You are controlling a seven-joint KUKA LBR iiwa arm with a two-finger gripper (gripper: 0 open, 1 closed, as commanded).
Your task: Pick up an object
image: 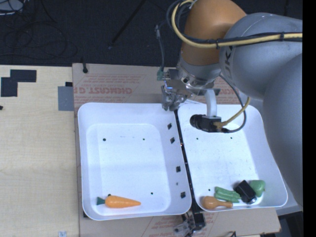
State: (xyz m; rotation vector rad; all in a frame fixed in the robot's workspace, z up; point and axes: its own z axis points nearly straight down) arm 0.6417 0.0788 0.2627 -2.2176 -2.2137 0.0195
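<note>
An orange toy carrot [121, 201] with a green top lies in the left bin [89, 132], near its front edge. In the front right corner of the right bin [266, 147] sit a tan pear-shaped toy [216, 203], a green pod-like toy [227, 194], a black block [245, 191] and a green piece [257, 185], all bunched together. My gripper [173, 101] hangs over the back end of the divider between the bins, far from all of these. Nothing shows in its grasp.
The grey arm [266, 58] with its orange band [210, 23] covers the back right of the scene. A black cable fitting [205, 123] hangs over the back of the right bin. Cardboard [118, 83] lies under the bins, with a wooden bench [34, 147] to the left.
</note>
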